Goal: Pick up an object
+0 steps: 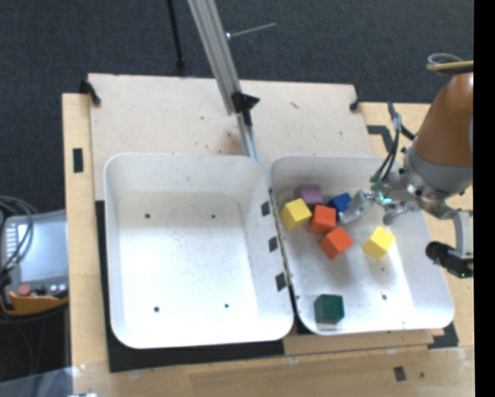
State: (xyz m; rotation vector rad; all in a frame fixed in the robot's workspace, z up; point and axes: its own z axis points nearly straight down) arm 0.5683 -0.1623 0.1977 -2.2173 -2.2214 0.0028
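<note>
The right bin holds several small cubes. A yellow cube, a purple cube, a blue cube and an orange cube cluster near its left wall. A second orange cube lies just below them. Another yellow cube sits mid-bin, and a green cube rests by the front rim. My gripper hangs low over the bin, just right of the blue cube and above the second yellow cube. Nothing visibly sits in its grasp.
The left bin lies beside the right one, sharing a middle rim. A slanted aluminium rail rises behind the bins. The arm's grey and orange body overhangs the right bin's far right side.
</note>
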